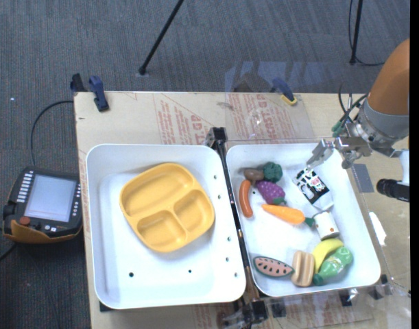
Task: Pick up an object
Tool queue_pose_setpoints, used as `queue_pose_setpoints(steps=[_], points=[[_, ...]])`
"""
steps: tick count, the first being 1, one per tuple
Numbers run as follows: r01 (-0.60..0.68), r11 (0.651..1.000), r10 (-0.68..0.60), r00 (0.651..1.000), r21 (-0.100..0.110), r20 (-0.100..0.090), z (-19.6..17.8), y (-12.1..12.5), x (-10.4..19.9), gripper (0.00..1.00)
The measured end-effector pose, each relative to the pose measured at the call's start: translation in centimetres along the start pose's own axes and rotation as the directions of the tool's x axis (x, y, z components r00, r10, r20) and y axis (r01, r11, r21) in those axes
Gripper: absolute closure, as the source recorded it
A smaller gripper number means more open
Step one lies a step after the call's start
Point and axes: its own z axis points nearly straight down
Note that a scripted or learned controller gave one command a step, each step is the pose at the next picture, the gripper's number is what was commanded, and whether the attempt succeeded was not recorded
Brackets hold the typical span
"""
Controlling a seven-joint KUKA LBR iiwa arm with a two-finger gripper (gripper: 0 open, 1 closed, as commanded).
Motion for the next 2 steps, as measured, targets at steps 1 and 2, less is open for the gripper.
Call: queue_pose_setpoints(steps=[1, 2], points=[[0.032, 0.999, -0.032, 0.999, -0.003, 0.002, 10.8, 0.1, 0.5, 0.00], [0.035, 0.999, -0.035, 0.999, -0.003, 0.001, 9.7, 0.2, 0.6, 1.00]])
